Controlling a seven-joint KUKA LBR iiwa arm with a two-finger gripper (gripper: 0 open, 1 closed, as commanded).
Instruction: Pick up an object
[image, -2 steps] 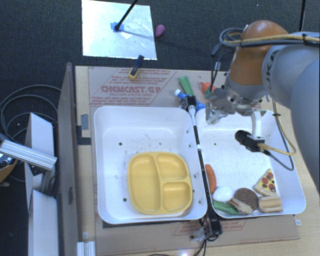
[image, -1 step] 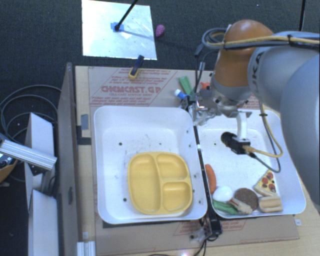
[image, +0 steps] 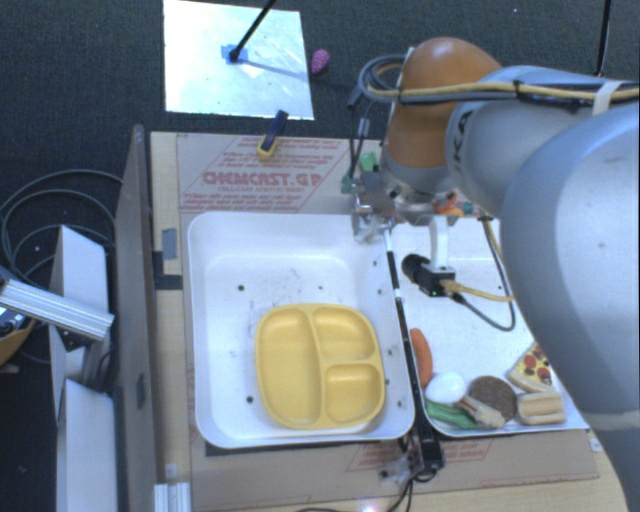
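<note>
My gripper (image: 375, 222) hangs below the orange wrist band, over the far end of the wall between the two bins. Several toy foods lie at the front of the right bin (image: 470, 340): an orange carrot (image: 422, 353), a white egg (image: 445, 387), a green piece (image: 452, 414), a brown round patty (image: 493, 396), a pizza slice (image: 531, 370) and a bun (image: 541, 407). All of them are well in front of the gripper. The arm hides the back and right of that bin.
A yellow divided plate (image: 320, 365) lies in the left bin (image: 225, 300). A black connector with a cable (image: 428, 275) hangs from the arm over the right bin. Cardboard (image: 262, 178) lies behind the bins.
</note>
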